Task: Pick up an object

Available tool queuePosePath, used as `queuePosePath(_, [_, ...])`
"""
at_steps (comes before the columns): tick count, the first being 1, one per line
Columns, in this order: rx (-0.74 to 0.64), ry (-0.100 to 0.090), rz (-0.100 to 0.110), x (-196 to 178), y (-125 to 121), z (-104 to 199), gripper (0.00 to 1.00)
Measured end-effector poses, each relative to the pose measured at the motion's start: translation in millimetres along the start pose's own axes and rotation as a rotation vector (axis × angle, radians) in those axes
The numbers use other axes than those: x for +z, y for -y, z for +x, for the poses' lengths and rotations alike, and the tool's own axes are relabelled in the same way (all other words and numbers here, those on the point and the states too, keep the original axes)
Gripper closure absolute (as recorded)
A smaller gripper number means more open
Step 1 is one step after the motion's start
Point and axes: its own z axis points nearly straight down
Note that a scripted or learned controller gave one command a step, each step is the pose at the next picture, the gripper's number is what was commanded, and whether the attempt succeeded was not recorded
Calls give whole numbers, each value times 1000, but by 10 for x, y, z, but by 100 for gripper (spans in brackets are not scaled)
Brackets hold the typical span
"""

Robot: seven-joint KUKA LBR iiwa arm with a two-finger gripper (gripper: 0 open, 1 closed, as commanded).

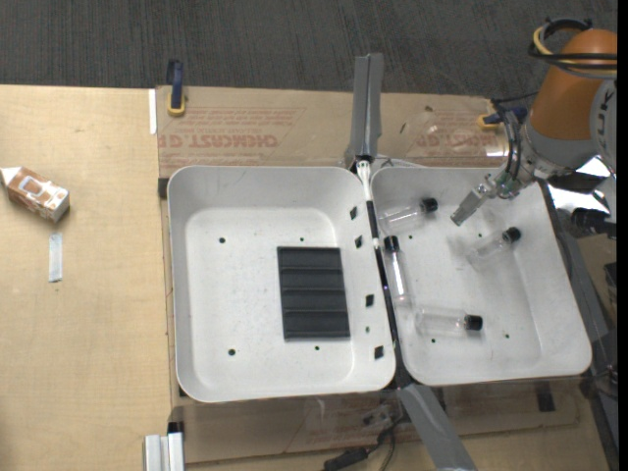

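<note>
The end effector [469, 207], whose grip state I cannot tell, hangs over the right bin [549, 361] near three clear, smooth plastic vials with black caps, the nearest [407, 212] lying just beside it, so this looks like the approach, calling next for descent onto that slippery cylinder.

Arm [569, 96]: we note rounded orange band above wrist, pale grey casing beside it, yellow-and-black cable looped on top. Gripper [469, 208]: we log slim grey metal fingers, silvery mount.
</note>
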Motion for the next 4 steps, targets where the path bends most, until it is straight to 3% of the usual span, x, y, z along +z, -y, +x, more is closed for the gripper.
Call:
queuePosePath(1, [26,-3,2,286,-410,743,0])
queuePosePath(2, [-75,0,0,67,-108,211,0])
queuePosePath(3, [-55,-3,1,287,-329,772,0])
queuePosePath(4, [-46,6,6,190,-278,706,100])
